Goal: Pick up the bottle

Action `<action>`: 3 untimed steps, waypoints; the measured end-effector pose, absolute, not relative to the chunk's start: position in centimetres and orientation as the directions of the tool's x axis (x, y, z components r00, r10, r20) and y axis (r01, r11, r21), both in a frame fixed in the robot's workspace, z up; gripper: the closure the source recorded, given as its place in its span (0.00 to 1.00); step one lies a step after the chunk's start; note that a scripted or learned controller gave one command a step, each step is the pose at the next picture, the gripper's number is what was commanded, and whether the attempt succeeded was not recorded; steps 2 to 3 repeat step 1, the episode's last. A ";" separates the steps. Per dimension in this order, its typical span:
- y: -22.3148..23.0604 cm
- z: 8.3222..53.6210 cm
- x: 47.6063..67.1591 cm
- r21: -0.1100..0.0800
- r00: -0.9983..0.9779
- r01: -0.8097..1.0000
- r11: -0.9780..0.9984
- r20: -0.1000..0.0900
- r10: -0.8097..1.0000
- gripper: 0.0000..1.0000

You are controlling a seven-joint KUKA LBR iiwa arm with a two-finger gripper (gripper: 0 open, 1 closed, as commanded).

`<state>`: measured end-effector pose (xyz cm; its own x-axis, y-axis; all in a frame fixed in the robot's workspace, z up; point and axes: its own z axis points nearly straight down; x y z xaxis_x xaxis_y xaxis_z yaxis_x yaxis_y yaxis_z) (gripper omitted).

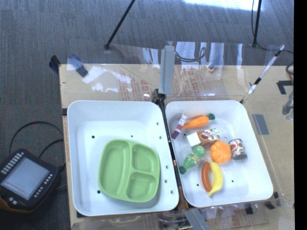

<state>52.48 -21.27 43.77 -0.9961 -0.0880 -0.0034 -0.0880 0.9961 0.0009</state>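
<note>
A green bottle (192, 159) lies on its side in the right bin (249, 186), its dark cap pointing to the lower left. It rests between a white and brown box (204, 137) and a red sausage (206, 176). A second, smaller bottle (180, 125) with a red label lies by the bin's left wall, next to a carrot (197, 122). A grey piece of my gripper (288, 104) shows at the far right edge, outside the bin and well away from both bottles.
The right bin also holds an orange (220, 152), a small can (237, 149) and a banana (217, 178), all close to the green bottle. A green divided plate (129, 170) lies in the left bin (81, 128).
</note>
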 end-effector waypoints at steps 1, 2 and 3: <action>-20.9 43.7 60.7 0.002 -0.978 -0.210 0.978 -0.004 -0.210 1.00; -20.9 43.7 60.7 0.002 -0.978 -0.210 0.978 -0.004 -0.210 1.00; -20.9 43.7 60.7 0.002 -0.978 -0.210 0.978 -0.004 -0.210 1.00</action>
